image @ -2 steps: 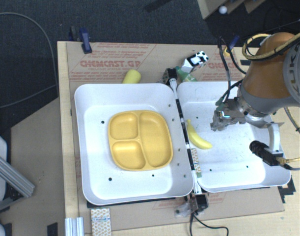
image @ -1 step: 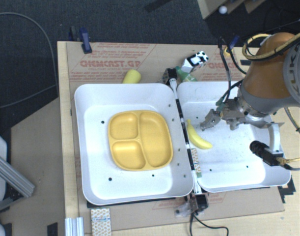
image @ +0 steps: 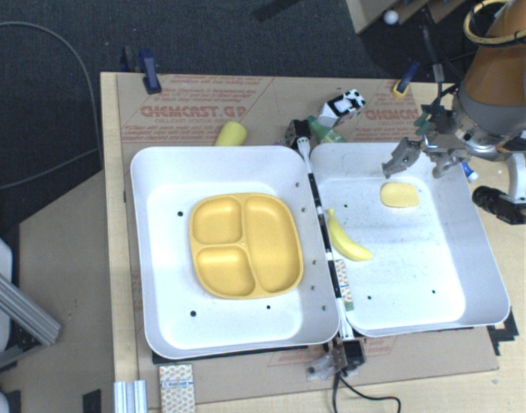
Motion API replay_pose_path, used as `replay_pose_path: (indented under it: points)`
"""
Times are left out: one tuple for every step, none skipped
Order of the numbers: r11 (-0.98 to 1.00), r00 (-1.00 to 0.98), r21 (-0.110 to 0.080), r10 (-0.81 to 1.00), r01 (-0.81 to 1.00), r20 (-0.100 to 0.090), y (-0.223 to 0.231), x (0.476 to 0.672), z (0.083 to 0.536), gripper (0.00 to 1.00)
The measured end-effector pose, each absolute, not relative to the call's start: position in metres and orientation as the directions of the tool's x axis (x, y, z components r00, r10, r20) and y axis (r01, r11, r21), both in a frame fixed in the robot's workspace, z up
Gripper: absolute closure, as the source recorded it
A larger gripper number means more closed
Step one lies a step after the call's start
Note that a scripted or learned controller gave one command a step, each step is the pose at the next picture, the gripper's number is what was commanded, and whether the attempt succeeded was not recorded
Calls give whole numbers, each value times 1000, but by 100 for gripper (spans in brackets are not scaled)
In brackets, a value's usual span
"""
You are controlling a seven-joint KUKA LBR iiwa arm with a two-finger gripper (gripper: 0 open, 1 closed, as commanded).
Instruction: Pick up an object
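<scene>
1. Brown bench board (image: 245, 101) printed with red lettering, bearing both bins.
2. Left white bin (image: 159, 299), holding a yellow divided plate.
3. Right white bin (image: 452, 274), touching the left bin along the middle seam.
4. Grey arm with orange band (image: 495, 67), reaching in from the right over the far right corner of the right bin.
5. Yellow divided plate (image: 245, 243), three compartments, flat at the middle of the left bin.
6. Gripper (image: 424, 155), fingers spread apart and grasping nothing, hovering above the far part of the right bin, just beyond the yellow oval piece.
7. Banana (image: 344, 239), lying in the right bin against its left wall, apart from the gripper.
8. Yellow oval piece (image: 400, 195), lying flat in the right bin's far half, just below the open fingers.
9. Small yellow cylinder (image: 232, 133), on the board beyond the left bin.
</scene>
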State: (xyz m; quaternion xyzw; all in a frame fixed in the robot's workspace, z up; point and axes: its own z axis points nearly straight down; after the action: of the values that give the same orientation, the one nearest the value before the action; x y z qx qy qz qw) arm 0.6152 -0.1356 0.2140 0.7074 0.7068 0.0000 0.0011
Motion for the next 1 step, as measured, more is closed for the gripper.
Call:
replay_pose_path:
  points:
    - [0, 0, -4, 1000, 1000, 1, -103, 600, 91, 0]
